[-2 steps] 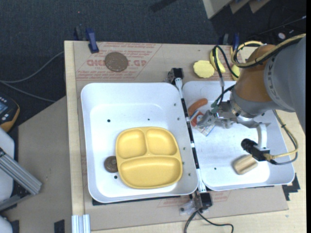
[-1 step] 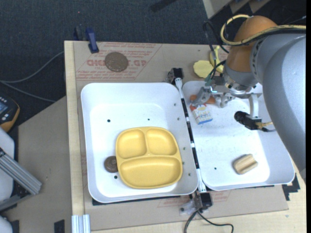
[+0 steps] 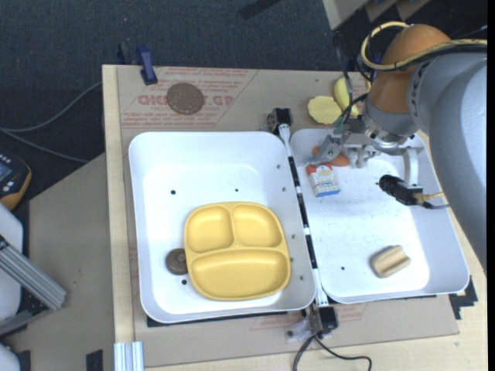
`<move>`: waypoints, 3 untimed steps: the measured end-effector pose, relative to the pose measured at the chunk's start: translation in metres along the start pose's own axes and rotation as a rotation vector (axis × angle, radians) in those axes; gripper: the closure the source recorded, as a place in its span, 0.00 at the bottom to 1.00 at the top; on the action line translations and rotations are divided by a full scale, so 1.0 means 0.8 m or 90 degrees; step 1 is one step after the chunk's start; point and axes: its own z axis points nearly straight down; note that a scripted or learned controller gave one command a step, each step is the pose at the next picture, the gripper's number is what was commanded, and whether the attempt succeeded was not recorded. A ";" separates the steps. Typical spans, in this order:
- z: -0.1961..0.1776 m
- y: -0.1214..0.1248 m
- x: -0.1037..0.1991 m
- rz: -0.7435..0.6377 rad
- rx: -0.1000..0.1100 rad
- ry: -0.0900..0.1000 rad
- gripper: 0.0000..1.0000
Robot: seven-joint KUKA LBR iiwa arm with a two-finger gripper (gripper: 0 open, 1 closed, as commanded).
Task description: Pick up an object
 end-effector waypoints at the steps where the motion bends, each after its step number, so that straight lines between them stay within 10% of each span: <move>1: -0.001 0.001 0.018 0.000 -0.005 -0.005 0.00; 2: -0.017 0.004 0.020 0.000 -0.010 -0.003 1.00; 3: -0.128 -0.082 0.072 -0.001 -0.004 -0.002 1.00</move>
